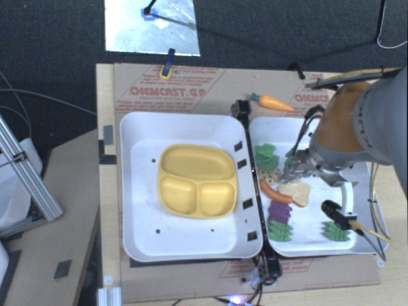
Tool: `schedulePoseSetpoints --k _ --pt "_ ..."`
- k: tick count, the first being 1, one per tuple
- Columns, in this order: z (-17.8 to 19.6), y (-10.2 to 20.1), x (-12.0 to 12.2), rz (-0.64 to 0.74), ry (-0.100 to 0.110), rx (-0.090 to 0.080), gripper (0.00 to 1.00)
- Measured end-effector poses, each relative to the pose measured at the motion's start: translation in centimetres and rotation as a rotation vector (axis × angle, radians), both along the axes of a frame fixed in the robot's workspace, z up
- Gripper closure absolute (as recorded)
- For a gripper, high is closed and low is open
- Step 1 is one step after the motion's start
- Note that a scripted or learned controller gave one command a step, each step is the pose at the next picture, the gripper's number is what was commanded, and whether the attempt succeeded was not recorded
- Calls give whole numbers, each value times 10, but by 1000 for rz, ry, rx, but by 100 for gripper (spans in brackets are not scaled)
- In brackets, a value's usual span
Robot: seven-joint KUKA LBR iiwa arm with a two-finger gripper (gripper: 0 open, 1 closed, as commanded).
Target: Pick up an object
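My gripper (294,169) is low in the right bin (312,244), near its left-centre. Its tip is just above a pale cream toy slice (296,193) and next to an orange-red sausage (275,192). A green leafy toy (266,153) lies to the gripper's left, with a speckled tan piece (270,176) below it. A purple toy (279,211) and a green one (280,233) sit nearer the front edge. Another green toy (336,232) lies at the front right. I see nothing lifted by the gripper.
The left bin (137,171) holds a yellow divided plate (196,179). A toy carrot (273,102) lies outside the bins on the cardboard behind the right bin. The grey arm with its orange band (341,123) hangs over the right bin's back right part.
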State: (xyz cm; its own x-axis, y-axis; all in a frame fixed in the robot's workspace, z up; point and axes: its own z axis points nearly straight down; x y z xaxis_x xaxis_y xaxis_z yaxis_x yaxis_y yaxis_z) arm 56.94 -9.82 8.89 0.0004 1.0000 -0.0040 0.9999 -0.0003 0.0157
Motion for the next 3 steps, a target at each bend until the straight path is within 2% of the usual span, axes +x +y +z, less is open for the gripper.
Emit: schedulePoseSetpoints --k 1,2,3 --pt "0 12 -30 0 -2 -1 100" --pt "101 79 -57 11 6 8 100" --pt "167 130 -82 11 9 7 100"
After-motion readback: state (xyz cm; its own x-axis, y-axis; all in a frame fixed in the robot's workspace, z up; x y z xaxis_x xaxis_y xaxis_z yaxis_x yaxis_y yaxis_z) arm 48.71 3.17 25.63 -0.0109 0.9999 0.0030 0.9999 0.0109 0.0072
